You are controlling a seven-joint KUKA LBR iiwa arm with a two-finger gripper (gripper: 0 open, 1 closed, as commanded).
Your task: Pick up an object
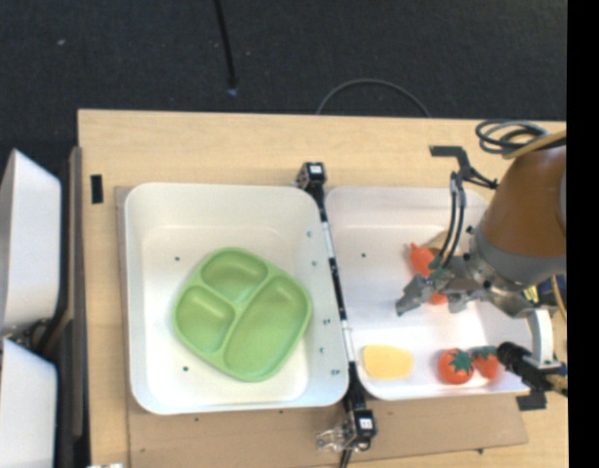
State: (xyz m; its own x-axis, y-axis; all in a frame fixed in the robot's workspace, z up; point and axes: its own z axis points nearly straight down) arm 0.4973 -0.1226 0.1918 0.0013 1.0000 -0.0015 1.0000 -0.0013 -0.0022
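Bench point(104, 144) of pale wood carries two shallow white bins side by side; left bin point(153, 222) contains a green divided plate point(243, 313) with three compartments, lying flat near the bin's centre; right bin point(378, 222) contains the loose objects and the working end of the arm. Arm point(529, 213) enters from the right edge, its orange band uppermost, with dark cables running down its left side; gripper point(424, 295) sits low over the middle of the right bin, its grey finger point(412, 298) pointing leftward and downward. Small orange-red object point(421, 257) lies just beside the gripper on its far side, and a second orange-red patch point(438, 297) shows right against the gripper body; whether either is clamped cannot be told, and the opening of the gripper cannot be told at this angle. Yellow object point(387, 362) rests near the front left corner of the right bin; red tomato-like object point(458, 366) with a green top lies to its right, along the front wall, well apart from the gripper.
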